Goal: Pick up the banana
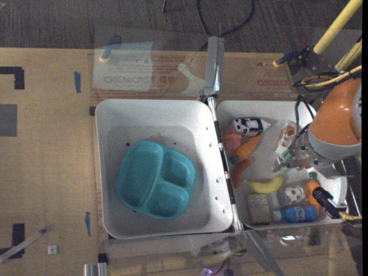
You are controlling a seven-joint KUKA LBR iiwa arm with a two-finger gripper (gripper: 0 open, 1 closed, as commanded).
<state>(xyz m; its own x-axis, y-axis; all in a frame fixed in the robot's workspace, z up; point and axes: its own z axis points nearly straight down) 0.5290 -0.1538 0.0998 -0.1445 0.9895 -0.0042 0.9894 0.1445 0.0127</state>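
Your banana [265, 184] lies in the right bin [265, 109], near the middle of its floor, curved ends turned up toward the far side. It rests free on the white bottom. Just beyond it, toward the centre divider, you see an orange carrot-like piece [246, 149] lying at a slant, with a reddish item [231, 139] beside it against the bin's left wall. On the near side of the banana sits a tan, mesh-textured block [259, 208], and next to that a small blue bottle [297, 214] and a clear bottle with a red-and-white label [291, 195]. A black-and-white carton [249, 125] lies near the far wall.

The gripper [291, 161] hangs to the right of the banana, close to it but apart from it, under the arm's orange band [340, 115]. You cannot tell from this angle whether the jaws are apart or together; the tips are blurred against a white packet [286, 140].

In the left bin [150, 111] a teal divided plate [156, 179] lies tilted on the floor. Both bins sit side by side on the brown desk [46, 154].
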